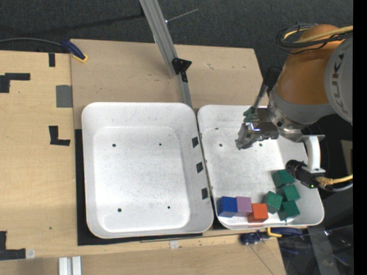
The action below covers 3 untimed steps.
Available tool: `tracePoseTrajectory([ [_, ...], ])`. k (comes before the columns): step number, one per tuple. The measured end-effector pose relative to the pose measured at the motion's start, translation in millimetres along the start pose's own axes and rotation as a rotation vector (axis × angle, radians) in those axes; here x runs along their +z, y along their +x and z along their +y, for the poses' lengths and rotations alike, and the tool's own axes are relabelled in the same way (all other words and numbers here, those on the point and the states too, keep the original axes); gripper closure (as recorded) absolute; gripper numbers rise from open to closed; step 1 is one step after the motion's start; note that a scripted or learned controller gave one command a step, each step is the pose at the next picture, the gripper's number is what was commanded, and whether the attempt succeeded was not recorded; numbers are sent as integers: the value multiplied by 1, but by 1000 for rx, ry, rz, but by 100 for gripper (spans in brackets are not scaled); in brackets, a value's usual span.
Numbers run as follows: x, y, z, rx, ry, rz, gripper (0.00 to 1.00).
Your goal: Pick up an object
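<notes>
Gripper above the right bin, blocks waiting near its front edge.
We cannot tell the state of the gripper (248,138); we should lower squarely over the small orange block (259,212) in the shallow white right bin (229,116).

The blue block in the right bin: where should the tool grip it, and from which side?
The blue block lies by the right bin's near-left wall, with a purple block tight against its right side. I would come straight down from above and close on its near and far faces, which look freer; the left and right faces seem crowded by wall and neighbour. The near rim may still be tight.
</notes>
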<state>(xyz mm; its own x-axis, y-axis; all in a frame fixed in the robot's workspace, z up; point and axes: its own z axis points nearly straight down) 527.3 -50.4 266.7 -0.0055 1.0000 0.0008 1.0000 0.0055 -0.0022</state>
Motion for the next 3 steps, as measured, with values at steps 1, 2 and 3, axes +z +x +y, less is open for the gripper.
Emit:
tracePoseTrajectory([
  [1, 22, 51, 9, 0, 2, 0, 100],
  [2, 19, 105, 19, -2, -1, 1, 100],
  [3, 25, 151, 39, -1, -1, 0, 100],
])
